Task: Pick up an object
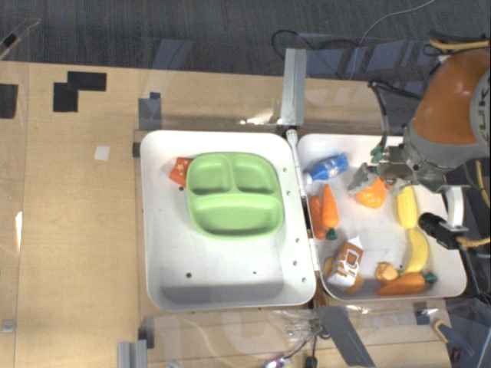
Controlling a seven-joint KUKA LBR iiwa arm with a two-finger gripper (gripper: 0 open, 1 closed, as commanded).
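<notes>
Hovering low in the right bin (460, 278), the gripper (371, 176) sits right at the top of a small orange object (372, 195); whether its fingers are spread or closed on it I cannot tell from this angle. This looks like the descent-and-grasp step, so the next move calls for a firm close, then a straight lift. A yellow corn cob (406, 206) lies just beside, a carrot (329, 208) further left, leaving modest open floor around the target.
</notes>
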